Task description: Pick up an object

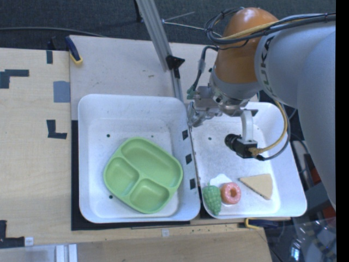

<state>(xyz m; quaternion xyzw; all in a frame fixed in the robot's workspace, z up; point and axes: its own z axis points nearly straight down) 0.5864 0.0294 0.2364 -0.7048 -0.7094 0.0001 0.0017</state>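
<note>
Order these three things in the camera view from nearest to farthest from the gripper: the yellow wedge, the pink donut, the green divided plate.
From the gripper:
1. Green divided plate, in the left bin.
2. Pink donut, near the right bin's front edge.
3. Yellow wedge, right of the donut.
The donut and wedge are nearly equal; that order is uncertain.

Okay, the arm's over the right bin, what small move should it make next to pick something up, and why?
Probably shift toward the bin's near edge. The gripper sits at the far left corner of the right bin, while the donut, green toy and wedge lie along the near side.
</note>
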